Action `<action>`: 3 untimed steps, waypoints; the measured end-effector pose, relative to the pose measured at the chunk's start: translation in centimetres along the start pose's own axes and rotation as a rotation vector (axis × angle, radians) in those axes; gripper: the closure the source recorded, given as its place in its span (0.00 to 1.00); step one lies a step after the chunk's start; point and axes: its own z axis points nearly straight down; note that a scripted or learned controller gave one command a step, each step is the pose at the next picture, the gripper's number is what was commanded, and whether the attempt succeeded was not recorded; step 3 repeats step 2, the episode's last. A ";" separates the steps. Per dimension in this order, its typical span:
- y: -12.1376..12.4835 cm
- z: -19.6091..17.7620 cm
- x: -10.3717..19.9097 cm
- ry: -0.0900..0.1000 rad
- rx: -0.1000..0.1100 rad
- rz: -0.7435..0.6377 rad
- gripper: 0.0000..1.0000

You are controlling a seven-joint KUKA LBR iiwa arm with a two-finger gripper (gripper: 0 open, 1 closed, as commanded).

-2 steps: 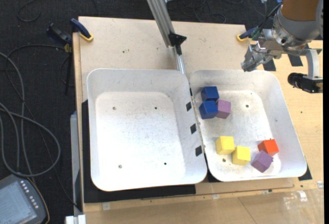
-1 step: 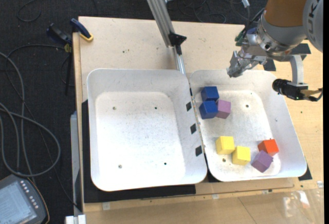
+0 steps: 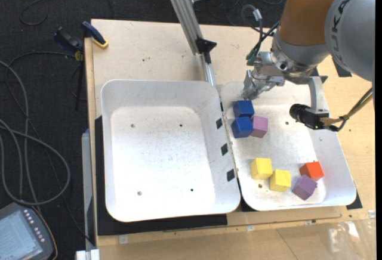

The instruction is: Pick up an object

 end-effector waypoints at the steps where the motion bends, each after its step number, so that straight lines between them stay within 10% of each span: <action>1: -2.4 0.0 4.9 0.000 -0.001 0.000 1.00; 3: -4.2 1.7 8.7 0.000 0.000 0.001 1.00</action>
